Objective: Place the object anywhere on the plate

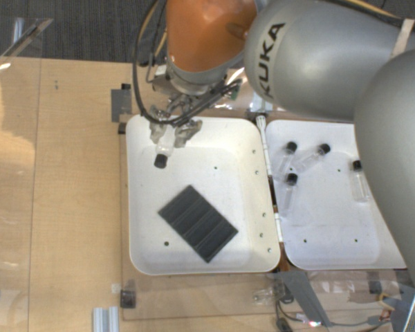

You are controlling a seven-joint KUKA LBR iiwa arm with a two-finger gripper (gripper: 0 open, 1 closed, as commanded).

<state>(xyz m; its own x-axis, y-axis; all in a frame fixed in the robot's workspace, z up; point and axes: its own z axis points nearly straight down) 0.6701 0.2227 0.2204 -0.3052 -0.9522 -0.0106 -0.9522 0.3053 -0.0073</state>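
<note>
Gripper (171,134) fingers apart, nothing clamped between them. One finger tip is at the upper end of a clear tube with a black cap (161,154); can't tell if touching. Tube lies on the floor of the left bin (245,144), near its upper left corner, black cap at the lower end. Gripper hangs over that same corner. Dark ribbed rectangular plate (198,223) lies flat lower in the left bin, turned at an angle, well apart from the tube. Orange wrist band (204,19) directly above the gripper, grey arm (332,54) running off to the right. Right bin (332,254) holds several more clear tubes with black caps (306,159), scattered in its upper half.
</note>
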